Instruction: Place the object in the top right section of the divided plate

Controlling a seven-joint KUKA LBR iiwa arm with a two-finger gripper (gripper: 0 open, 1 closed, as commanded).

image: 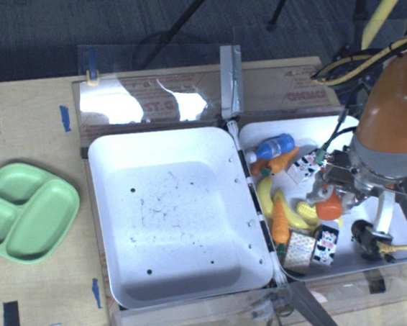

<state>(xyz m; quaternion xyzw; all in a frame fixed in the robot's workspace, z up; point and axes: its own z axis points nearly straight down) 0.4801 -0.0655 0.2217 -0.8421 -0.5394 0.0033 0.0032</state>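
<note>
**A:** What could go wrong from here?

**B:** The jaws [327, 195] sit low in the right bin [400, 246], in a crowd of toys. An orange round piece [329, 210] lies right under them, a yellow corn-like toy [304, 212] is just to their left, and a black-and-white carton [306, 165] sits just above. A pinch could catch two things, or clip one by its edge and drop it over the left bin [172, 212].

**B:** The green divided plate [26, 211] lies far to the left of the jaws, on the desk [26, 126] beyond both bins, so any loose hold has a long way to fail.

**A:** And the jaws themselves?

**B:** I cannot tell whether they are spread or pressed together, since the wrist hides them. They appear to touch the orange piece, but I see nothing clearly pinched.
</note>
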